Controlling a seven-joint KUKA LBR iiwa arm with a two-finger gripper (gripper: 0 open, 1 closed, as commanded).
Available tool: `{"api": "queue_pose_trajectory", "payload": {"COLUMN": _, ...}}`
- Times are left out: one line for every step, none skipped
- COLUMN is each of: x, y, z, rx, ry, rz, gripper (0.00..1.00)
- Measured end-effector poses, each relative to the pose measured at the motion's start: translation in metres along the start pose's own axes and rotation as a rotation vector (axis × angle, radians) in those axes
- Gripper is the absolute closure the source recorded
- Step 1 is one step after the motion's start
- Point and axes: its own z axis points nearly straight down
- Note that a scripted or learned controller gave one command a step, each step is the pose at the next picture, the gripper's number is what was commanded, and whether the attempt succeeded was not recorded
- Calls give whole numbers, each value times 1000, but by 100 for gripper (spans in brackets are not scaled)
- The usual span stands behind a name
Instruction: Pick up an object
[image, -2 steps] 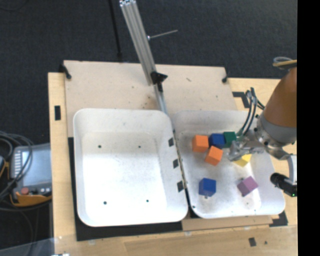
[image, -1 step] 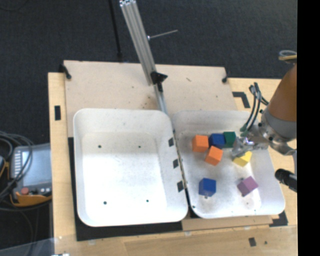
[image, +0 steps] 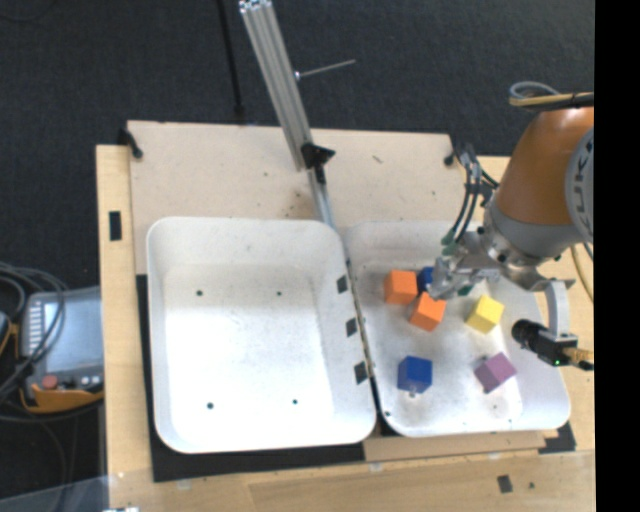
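Observation:
The right bin (image: 540, 405) holds several small cubes. One orange cube (image: 401, 286) lies near the bin's left wall, and a second orange cube (image: 427, 313) sits just below and right of it. My gripper (image: 446, 284) hangs low over the bin, right beside the second orange cube's upper edge. A bit of a blue object (image: 426, 276) peeks out at the gripper's left. A yellow cube (image: 485, 314) lies to the right, with a blue cube (image: 414, 374) and a purple cube (image: 494, 371) nearer the front.
The left bin (image: 170, 250) stands beside the right one, their walls meeting at a divider with black clips (image: 352, 328). A slanted aluminium pole (image: 285, 90) rises behind the bins. A black fitting on the arm (image: 540, 342) hangs over the right bin's right side.

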Motion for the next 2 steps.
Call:
{"api": "queue_pose_trajectory", "payload": {"x": 47, "y": 19, "z": 5, "rx": 1, "ry": 0, "rz": 1, "gripper": 100}}
{"api": "queue_pose_trajectory", "payload": {"x": 91, "y": 29, "z": 10, "rx": 1, "ry": -2, "rz": 2, "gripper": 100}}
